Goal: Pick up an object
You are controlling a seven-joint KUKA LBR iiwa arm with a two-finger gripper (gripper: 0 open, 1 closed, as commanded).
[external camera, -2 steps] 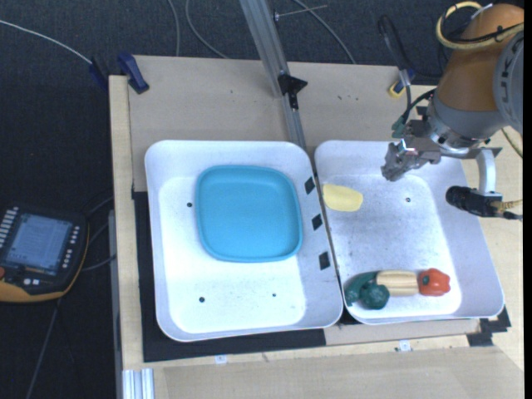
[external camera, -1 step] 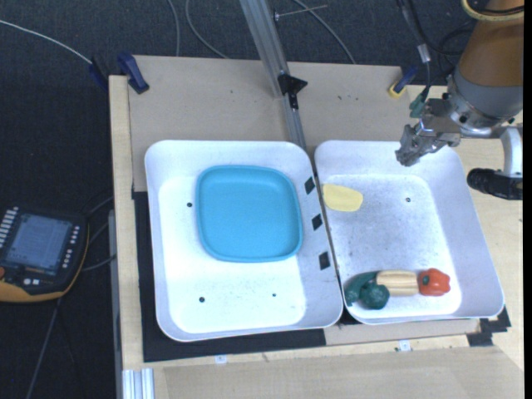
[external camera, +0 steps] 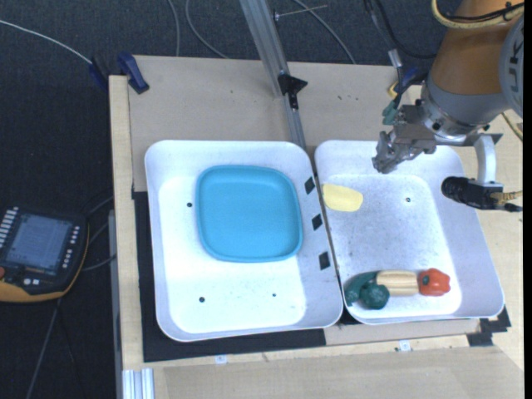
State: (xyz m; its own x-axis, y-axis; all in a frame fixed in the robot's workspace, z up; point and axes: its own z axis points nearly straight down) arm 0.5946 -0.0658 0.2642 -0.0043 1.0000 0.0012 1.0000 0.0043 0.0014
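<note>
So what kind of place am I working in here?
Likely a robotics lab test bench: two white bins on a board, loose cables on dark carpet, and a teach pendant on the floor.

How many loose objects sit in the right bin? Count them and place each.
4. A yellow piece lies near the right bin's left wall; a green item, a tan piece and a red item line its near edge.

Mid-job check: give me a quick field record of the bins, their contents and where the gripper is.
left bin: holds a blue plate
right bin: yellow piece near its left wall; green item, tan item and red item in a row along the front
gripper: over the right bin's back edge, nothing visibly held
</note>
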